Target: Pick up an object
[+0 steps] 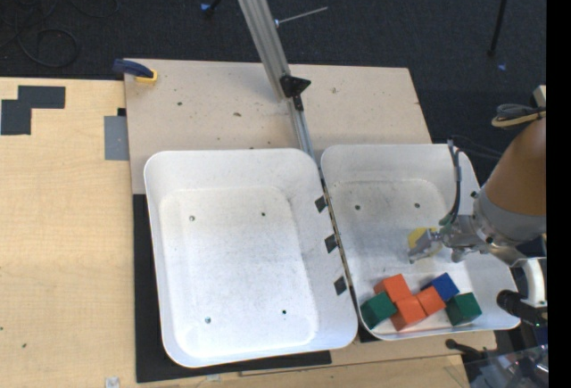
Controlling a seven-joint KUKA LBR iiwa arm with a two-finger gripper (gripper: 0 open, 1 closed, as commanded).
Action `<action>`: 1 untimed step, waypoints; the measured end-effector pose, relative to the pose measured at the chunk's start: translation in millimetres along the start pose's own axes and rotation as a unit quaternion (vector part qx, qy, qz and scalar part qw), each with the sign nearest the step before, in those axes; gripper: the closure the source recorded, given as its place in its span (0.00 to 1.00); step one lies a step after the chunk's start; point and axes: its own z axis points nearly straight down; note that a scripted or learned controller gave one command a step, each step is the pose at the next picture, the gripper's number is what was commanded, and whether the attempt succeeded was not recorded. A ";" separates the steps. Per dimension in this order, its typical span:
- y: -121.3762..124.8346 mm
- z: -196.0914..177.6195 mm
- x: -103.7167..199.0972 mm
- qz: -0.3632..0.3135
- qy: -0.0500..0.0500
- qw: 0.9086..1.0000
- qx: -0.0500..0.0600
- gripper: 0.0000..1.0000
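Note:
My gripper hangs low over the right bin, reaching in from the right, about midway along the bin's right side. A small yellow block shows right at its tip, partly hidden by it; whether it is held or just lying there I cannot tell. Just below the gripper, in the bin's near corner, lies a cluster of blocks: an orange block, a second orange block, a third orange block, a blue block and two green blocks.
The left bin sits beside the right one, with black clips along the shared rims. A slanted aluminium rail rises from the bench behind the bins. A blue-and-yellow clamp sits at the bench's far left corner.

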 end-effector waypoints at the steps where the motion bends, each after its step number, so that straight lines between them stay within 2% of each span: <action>1: 0.2 -13.0 -2.3 0.004 -0.001 1.000 -0.002 1.00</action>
